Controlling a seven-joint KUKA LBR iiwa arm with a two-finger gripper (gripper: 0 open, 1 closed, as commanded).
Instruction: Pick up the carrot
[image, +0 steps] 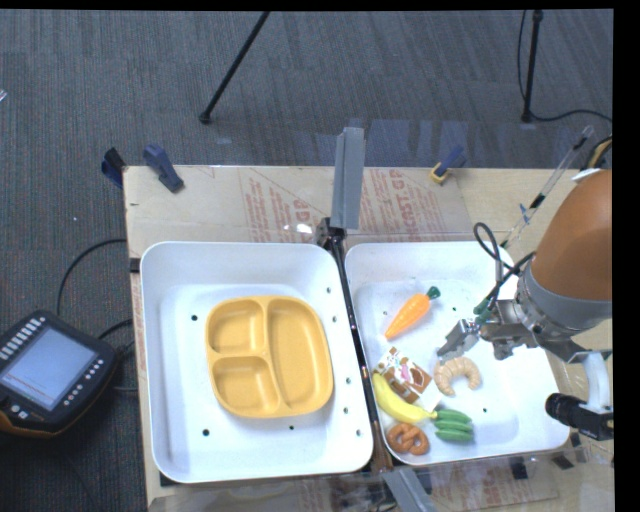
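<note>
Camera view. We see two shallow white bins side by side on the bench. The left bin (170, 300) carries a yellow divided plate (268, 356) near its middle. The right bin (370, 262) carries the task items.

We locate the carrot (410, 313) in the right bin, toward the far-left part of the bin floor, lying flat and slanted, with its green top pointing toward the far right corner. It lies apart from every other item. Toward the near-left corner we find a small printed packet (405, 375), a banana (397, 400), a pretzel (408, 438) and a green pod-shaped item (453, 424). A croissant (459, 374) lies near the middle of the bin.

The gripper (455, 341) sits low over the bin, just above the croissant and to the right of the carrot. Its fingers stand apart and nothing lies between them. The carrot is near the gripper but not touching it.

We judge the step in hand to be the approach: the carrot is not yet grasped. The next move calls for a shift toward the left edge of the bin until the fingers straddle the carrot body, with the wrist turned so the fingers close across its narrow width, followed by descent, closure and lift. We advise keeping clear of the croissant during this travel.
</note>
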